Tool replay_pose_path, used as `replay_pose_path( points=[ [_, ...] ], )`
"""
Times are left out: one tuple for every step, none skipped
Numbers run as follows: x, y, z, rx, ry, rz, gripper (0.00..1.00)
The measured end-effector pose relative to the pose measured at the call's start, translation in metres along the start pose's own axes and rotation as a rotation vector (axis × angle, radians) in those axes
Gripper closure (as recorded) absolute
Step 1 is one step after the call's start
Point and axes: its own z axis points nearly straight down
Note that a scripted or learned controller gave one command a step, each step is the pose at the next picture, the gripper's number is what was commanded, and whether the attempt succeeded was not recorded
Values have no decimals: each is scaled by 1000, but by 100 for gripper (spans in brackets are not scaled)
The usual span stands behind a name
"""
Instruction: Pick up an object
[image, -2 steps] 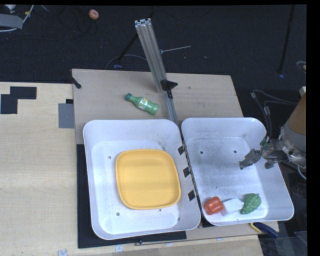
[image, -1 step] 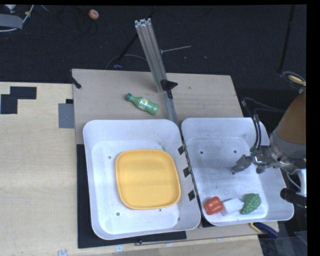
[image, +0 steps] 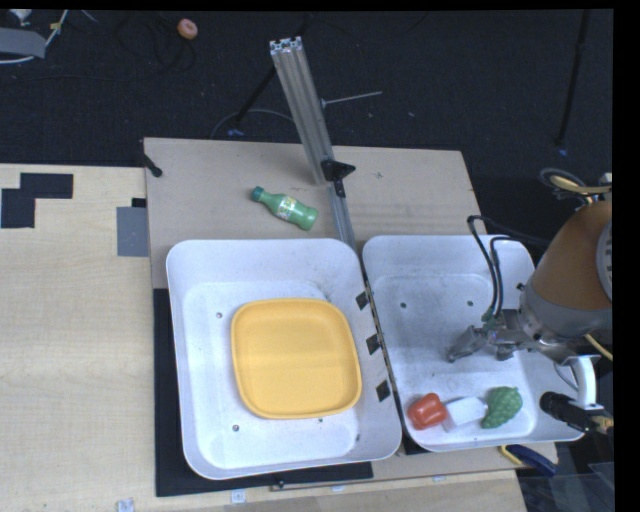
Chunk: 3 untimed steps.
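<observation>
Gripper (image: 462, 350) jaws unreadable to us at lower right, we judge the red pepper (image: 427, 410) below it light, smooth and slippery, best pinched across its middle.

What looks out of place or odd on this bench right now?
A small green bottle lies on its side on the bench board behind the left bin, outside both bins. The other items sit inside: a yellow plate in the left bin, three small objects in the right bin.
</observation>
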Motion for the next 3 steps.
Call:
replay_pose_path(
  points=[
    [-2, 1, -12, -4, -1, 2, 100],
    [-2, 7, -73, -8, -2, 2, 100],
    [-2, 8, -125, -9, -2, 2, 100]
  ],
)
